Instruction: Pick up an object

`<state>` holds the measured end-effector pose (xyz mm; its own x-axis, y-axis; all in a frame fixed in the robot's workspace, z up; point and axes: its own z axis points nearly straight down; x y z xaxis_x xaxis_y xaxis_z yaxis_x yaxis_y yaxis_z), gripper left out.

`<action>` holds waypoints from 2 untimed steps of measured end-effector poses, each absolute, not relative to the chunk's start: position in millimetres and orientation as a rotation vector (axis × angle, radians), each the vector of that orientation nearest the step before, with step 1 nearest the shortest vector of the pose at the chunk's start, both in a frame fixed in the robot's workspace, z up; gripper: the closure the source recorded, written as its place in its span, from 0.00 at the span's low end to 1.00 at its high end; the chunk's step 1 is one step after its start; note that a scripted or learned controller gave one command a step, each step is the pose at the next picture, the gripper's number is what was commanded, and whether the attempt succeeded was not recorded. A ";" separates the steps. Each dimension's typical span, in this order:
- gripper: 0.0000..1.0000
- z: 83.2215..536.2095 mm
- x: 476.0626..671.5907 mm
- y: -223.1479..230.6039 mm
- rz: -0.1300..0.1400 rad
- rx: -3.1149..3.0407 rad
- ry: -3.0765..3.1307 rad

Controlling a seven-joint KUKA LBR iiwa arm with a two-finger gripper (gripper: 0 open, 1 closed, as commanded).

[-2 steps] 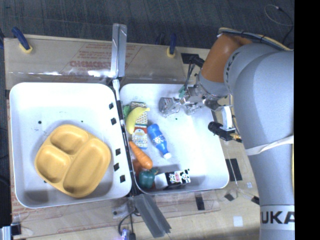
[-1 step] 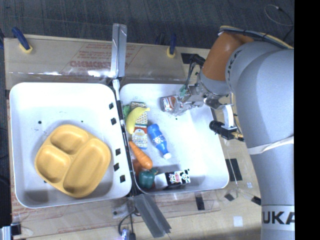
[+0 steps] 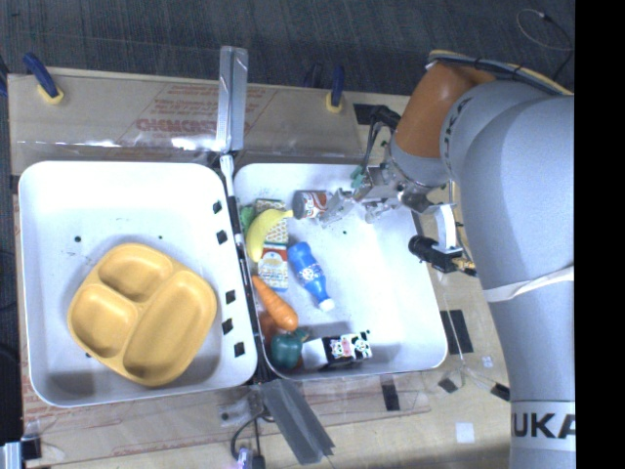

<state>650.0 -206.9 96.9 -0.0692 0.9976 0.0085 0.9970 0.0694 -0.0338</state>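
Hand sits low in the right bin at its 12 o'clock edge, just beside a small red can; can't tell its grip state. Banana, blue bottle, carrot lie at 9 o'clock; yellow tray in left bin.

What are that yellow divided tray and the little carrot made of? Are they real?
The yellow tray looks like moulded plastic: one even colour, soft sheen, rounded compartments. The carrot seems a toy, probably plastic, with a smooth, uniform orange surface, though the view cannot settle it.
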 end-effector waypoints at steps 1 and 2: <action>0.00 91.2 595.6 -150.4 0.005 -2.398 -2.022; 0.00 90.4 576.2 -117.5 0.008 -2.604 -1.745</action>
